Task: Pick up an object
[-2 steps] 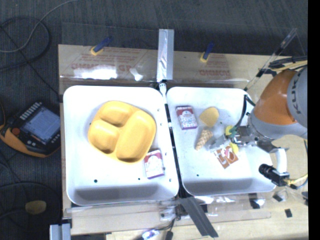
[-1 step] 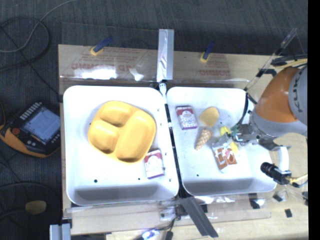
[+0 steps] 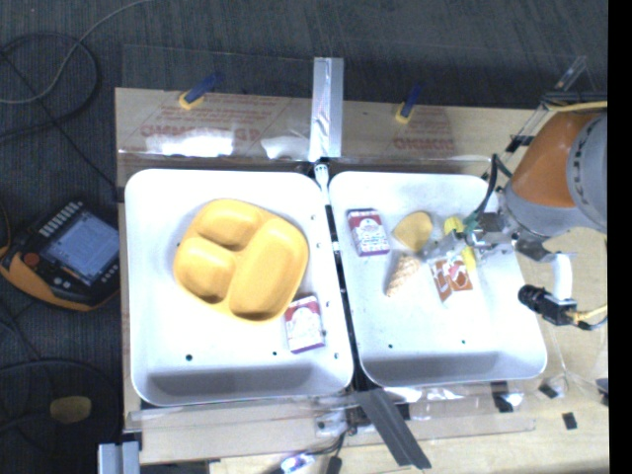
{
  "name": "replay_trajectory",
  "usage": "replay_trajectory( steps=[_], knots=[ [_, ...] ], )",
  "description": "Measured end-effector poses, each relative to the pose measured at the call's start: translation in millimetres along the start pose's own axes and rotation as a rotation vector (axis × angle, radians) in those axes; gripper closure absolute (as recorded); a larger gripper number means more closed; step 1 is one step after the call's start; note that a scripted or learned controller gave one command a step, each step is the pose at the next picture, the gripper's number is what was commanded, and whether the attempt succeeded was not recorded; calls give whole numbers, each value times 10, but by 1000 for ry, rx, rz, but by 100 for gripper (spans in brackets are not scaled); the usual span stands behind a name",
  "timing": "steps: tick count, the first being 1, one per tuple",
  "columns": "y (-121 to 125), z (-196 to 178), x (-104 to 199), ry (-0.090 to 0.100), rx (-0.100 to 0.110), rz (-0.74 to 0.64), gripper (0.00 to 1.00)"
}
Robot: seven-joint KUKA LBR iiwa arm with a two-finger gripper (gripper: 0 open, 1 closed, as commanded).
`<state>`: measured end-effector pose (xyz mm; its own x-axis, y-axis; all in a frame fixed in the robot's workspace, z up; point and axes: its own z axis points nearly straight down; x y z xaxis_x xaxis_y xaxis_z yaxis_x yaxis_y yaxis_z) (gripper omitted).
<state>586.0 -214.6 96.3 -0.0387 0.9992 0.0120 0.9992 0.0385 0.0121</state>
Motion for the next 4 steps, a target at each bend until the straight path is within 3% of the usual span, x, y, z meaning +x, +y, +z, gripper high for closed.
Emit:
replay_trajectory(
  steps=[1, 2, 3, 4],
  knots=[
    [721, -1065, 575, -14, 16, -72, 100],
    [868, -1427, 538, -14, 17, -243, 100],
    [601, -1209, 1521, -10, 19, -268, 100],
    [923, -2116, 1629, -13, 16, -207, 100]
  ],
)
